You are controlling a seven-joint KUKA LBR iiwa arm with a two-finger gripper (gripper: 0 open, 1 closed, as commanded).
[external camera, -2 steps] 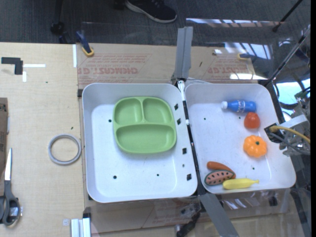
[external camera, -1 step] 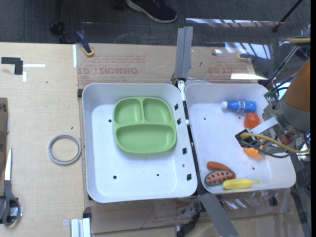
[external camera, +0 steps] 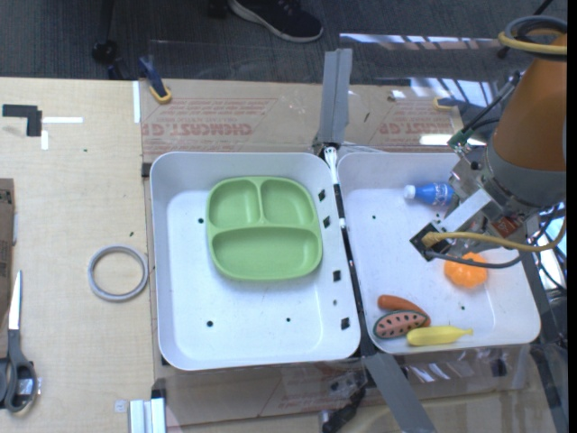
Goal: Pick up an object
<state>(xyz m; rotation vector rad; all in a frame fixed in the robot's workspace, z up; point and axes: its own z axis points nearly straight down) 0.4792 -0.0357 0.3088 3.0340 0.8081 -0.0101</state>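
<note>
- Writing: red block lettering on the brown cardboard (external camera: 236,123) behind the bins, running reversed and too soft to read with confidence; a second red line shows behind the right bin, also not legible
- Small bottle (external camera: 430,192), white cap and blue body, lies on its side at the far end of the right bin (external camera: 379,207); any print on it is too small to read
- Orange fruit (external camera: 467,274): round, bright orange, smooth, sitting mid-right on the right bin's floor, apart from the other items; its top edge is partly covered by the arm's hardware
- Gripper (external camera: 478,247) hangs just above the orange fruit, reaching in from the right; how wide the claw stands cannot be told, and nothing is seen in its hold
- Near front of right bin: red sausage (external camera: 403,304), watermelon slice (external camera: 393,325) just beside it, yellow banana (external camera: 437,335) touching or almost touching the slice
- Left bin (external camera: 180,269) holds a green divided plate (external camera: 264,228), three compartments, lying flat towards the back
- On the bench at left: tape ring (external camera: 118,272); scissors (external camera: 16,368) at the edge
</note>
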